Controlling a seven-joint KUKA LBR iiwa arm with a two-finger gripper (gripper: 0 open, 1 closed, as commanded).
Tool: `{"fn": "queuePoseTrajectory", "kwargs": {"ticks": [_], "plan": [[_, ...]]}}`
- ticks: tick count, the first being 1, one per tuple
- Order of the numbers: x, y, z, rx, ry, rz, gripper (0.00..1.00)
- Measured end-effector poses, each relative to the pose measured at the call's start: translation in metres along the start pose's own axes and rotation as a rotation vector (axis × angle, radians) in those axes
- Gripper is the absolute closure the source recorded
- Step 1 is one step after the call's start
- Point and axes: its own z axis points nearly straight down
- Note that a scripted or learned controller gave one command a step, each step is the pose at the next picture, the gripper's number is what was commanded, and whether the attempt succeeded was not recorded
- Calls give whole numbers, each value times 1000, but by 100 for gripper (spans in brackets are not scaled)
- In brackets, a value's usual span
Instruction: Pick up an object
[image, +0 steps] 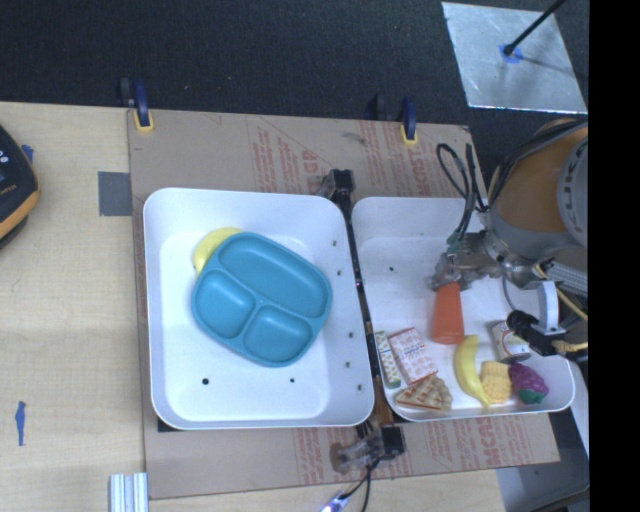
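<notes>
My gripper (452, 274) is low in the right bin (400, 225), reaching in from the right. Directly below it in the picture lies an orange carrot-shaped object (447, 314), whose top end meets the gripper's tip. Along the bin's near edge lie a yellow banana (466, 368), a toast sandwich (423, 394), a red-and-white snack packet (410, 351), a yellow cheese block (496, 382) and purple grapes (528, 381).
The left bin (175, 395) holds a blue divided plate (261, 297) with a yellow object (212, 246) sticking out from under its far left side. A small green-and-white packet (386, 362) lies against the right bin's left wall. Cables hang beside the arm (535, 205).
</notes>
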Motion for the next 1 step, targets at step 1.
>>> {"fn": "queuePoseTrajectory", "kwargs": {"ticks": [1], "plan": [[49, 63, -45, -4, 3, 3, 100]]}}
